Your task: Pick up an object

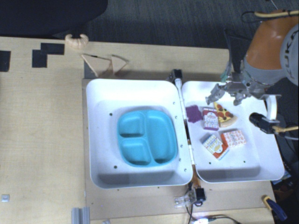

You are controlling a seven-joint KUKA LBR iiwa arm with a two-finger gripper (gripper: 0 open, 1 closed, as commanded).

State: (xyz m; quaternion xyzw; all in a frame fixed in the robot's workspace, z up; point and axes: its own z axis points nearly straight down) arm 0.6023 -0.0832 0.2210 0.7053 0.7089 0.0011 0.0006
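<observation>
Two shallow white bins sit side by side on a light wooden bench (42,139). The left white bin (100,125) holds a bright blue plastic tray with three sections (147,136), and the tray lies flat in the middle of that bin. The right white bin (266,164) holds a bunch of small things close together near its middle. There is a small dark purple square piece (193,113) next to the wall between the bins. Just beside it is a small purple and white card packet (210,119). Touching that packet is a toy pizza slice with yellow and red on it (224,116). Below these lie a little white and red box (233,138) and a little white packet with an orange edge (215,146), right beside each other. The big grey arm with the orange band (271,45) comes in from the right. Its grey metal gripper (227,93) hangs over the back part of the right bin, just above the pizza slice and the packets. Its two fingers are spread apart with nothing between them. A black rounded part (259,121) sticks out from the right, near the red box, and it is not touching any of the small things
</observation>
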